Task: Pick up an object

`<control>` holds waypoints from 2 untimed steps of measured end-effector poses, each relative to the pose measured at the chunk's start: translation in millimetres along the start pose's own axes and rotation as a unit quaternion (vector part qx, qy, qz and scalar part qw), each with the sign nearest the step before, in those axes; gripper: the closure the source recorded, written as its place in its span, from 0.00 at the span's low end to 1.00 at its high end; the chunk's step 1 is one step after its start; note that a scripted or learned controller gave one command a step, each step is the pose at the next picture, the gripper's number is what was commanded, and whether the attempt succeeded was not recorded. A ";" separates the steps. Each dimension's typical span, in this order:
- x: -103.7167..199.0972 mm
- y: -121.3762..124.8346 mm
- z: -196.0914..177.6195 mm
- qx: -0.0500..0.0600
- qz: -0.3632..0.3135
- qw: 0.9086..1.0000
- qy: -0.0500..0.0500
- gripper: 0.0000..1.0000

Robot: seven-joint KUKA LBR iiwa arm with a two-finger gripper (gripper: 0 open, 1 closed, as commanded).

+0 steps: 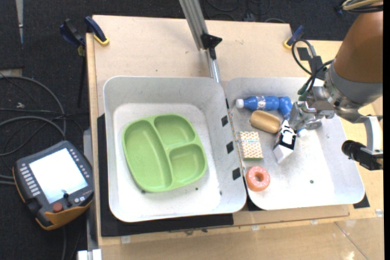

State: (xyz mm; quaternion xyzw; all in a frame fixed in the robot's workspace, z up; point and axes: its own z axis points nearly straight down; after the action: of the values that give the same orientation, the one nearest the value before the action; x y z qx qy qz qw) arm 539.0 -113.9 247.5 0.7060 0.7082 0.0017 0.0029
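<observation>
My gripper (300,121) hangs low over the right bin (341,192), reaching in from the right. A small white and black carton (284,143) lies tilted just below and left of it, very close to the tip; whether they touch is unclear. A brown bun-shaped item (265,121) lies left of the gripper. A blue bottle with a white cap (265,103) lies behind it. A patterned square packet (250,144) and a pink donut (258,178) sit nearer the bin's left wall.
The left bin (116,100) holds a green divided plate (164,152). A metal pole (190,0) slants over the bench to the bins' shared edge. A teach pendant (52,189) lies on the floor at left. Bare bin floor shows at the right bin's front right.
</observation>
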 end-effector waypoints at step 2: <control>107.9 -8.0 8.5 0.004 -0.003 1.000 0.002 1.00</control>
State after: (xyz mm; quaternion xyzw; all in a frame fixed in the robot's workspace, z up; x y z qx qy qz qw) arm 530.7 -6.0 238.7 0.7039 0.7103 -0.0001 -0.0014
